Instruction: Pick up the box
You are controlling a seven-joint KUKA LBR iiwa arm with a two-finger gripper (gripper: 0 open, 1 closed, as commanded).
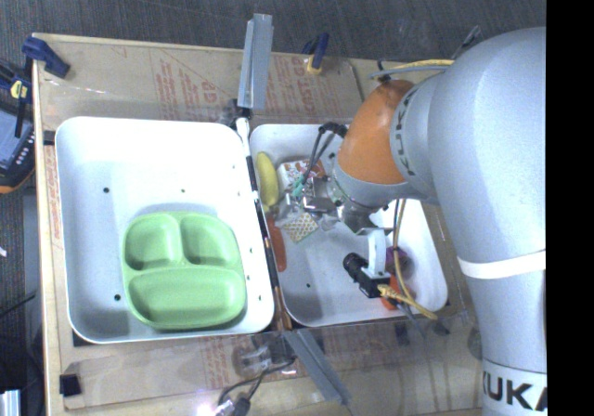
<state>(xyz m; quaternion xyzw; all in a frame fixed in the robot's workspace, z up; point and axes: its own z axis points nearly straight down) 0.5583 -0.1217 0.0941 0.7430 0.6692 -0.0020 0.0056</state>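
Observation:
In the right bin [320,307], a small box [299,227] with a speckled pale pattern lies near the left wall. My gripper [311,196] reaches down just above and behind it, under the orange wrist band. The gripper's tip sits close to the box's upper edge, and I cannot make out whether they touch. A colourful printed item [295,175] lies partly hidden behind the gripper.
A yellow rounded object [267,178] and an orange-red piece [277,248] lie along the right bin's left wall. The left bin [93,173] holds a green divided tray [184,268]. The arm's bulk covers the right bin's right side.

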